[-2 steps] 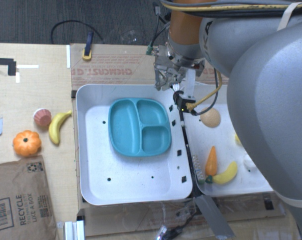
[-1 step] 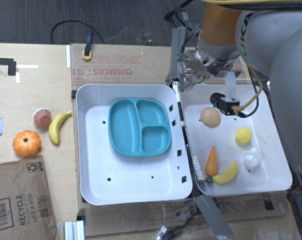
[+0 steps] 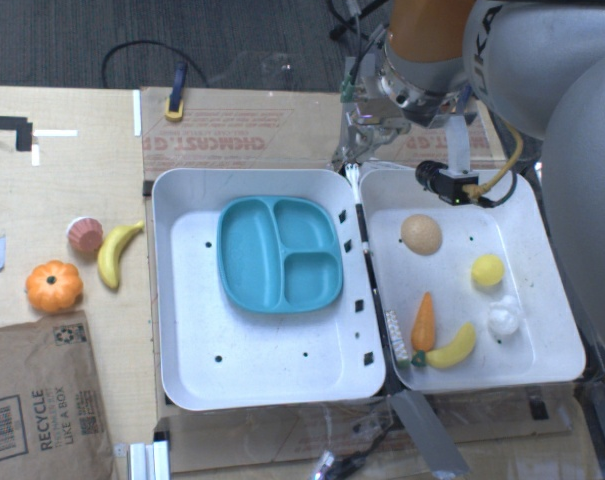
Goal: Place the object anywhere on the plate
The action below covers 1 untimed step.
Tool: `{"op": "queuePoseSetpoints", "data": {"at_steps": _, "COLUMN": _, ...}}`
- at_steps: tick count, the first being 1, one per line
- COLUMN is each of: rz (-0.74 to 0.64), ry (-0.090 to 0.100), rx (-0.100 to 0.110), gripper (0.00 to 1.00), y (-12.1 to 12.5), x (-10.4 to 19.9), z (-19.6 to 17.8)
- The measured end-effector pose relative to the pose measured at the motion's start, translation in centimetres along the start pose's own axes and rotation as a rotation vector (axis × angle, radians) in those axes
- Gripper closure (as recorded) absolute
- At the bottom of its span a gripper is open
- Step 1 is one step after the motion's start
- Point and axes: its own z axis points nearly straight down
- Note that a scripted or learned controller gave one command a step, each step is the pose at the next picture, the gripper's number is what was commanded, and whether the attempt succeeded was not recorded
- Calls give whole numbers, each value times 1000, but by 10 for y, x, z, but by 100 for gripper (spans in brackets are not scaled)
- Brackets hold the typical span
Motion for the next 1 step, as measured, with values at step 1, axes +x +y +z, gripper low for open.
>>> {"op": "queuePoseSetpoints", "data": {"at_steps": 1, "rz": -26, "ry": 1, "rx": 1, "gripper": 100, "y": 6, "x": 67, "z": 8}}
